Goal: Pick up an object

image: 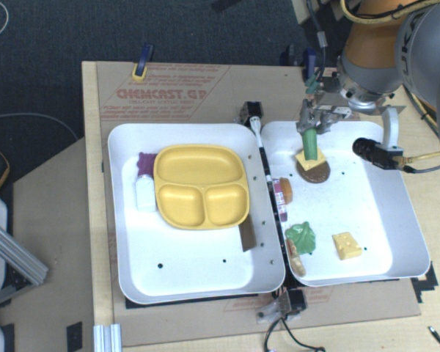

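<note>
While the gripper (pixel 309 139) clamps a green peg (pixel 309 150), we see it above a brown disc (pixel 314 171) in the right bin (pixel 396 218).
We judge the upright grasp suits lifting; the bin also holds a green toy (pixel 301 236) and yellow wedge (pixel 346 245). The left bin (pixel 125 218) holds a yellow divided plate (pixel 201 185).

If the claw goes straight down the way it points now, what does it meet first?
Most likely the green upright piece directly below the claw, standing on a brown round disc in the right white bin. How close they are is unclear from this slanted view.
</note>
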`<state>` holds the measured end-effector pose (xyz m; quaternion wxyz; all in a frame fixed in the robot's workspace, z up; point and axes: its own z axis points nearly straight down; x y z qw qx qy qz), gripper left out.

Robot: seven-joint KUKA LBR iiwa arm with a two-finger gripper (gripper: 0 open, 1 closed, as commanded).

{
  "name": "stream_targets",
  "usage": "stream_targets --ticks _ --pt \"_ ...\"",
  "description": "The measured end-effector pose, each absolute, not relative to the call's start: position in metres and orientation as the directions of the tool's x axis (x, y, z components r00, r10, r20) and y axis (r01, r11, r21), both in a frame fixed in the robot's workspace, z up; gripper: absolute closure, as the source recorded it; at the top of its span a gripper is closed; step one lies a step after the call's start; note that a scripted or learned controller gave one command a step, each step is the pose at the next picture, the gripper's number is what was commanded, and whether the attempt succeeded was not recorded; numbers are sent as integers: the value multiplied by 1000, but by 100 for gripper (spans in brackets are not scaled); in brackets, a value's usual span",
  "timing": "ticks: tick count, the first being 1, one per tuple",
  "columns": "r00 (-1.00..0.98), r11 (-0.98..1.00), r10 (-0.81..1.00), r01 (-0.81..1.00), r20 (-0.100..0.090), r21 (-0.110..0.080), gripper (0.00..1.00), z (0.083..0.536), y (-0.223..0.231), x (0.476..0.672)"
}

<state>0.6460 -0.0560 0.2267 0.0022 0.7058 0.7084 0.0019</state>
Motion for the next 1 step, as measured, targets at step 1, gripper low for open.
stream_targets --ticks 1 --pt "-1 1 1000 1000 -2 4 100 215 -59 657"
